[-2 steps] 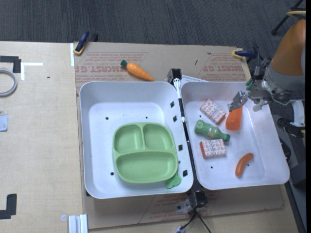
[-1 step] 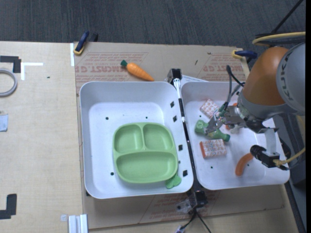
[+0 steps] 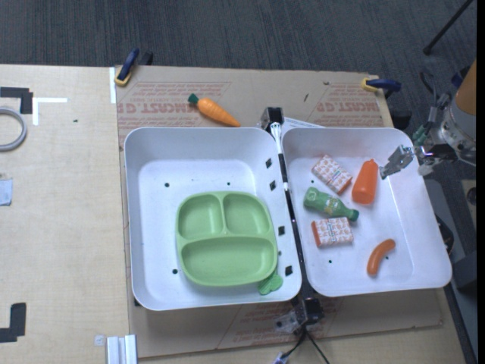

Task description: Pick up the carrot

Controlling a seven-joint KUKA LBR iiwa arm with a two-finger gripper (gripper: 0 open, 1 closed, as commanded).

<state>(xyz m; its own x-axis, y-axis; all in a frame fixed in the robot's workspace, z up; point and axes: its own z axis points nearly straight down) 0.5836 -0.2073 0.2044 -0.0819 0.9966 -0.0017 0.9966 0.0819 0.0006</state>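
The gripper (image 3: 397,160) hangs over the right edge of the right bin (image 3: 424,268), and whether it is spread or pressed together cannot be told from this view; nothing shows between its tips. Just to its left an orange bottle-shaped toy (image 3: 364,182) lies in that bin, and beyond it a pink patterned packet (image 3: 332,174). Below those lie a green toy bottle (image 3: 330,204), a second pink packet (image 3: 332,233) and a small orange sausage-like toy (image 3: 380,256). The left bin (image 3: 151,165) holds a green divided plate (image 3: 226,238), with a small green piece (image 3: 270,284) at its lower right corner. The carrot (image 3: 213,110) lies outside both bins, on the cardboard sheet (image 3: 341,101) behind the left bin, well apart from the gripper, its green top pointing left. Blue clamps (image 3: 127,66) pin the cardboard to the bench (image 3: 53,226).
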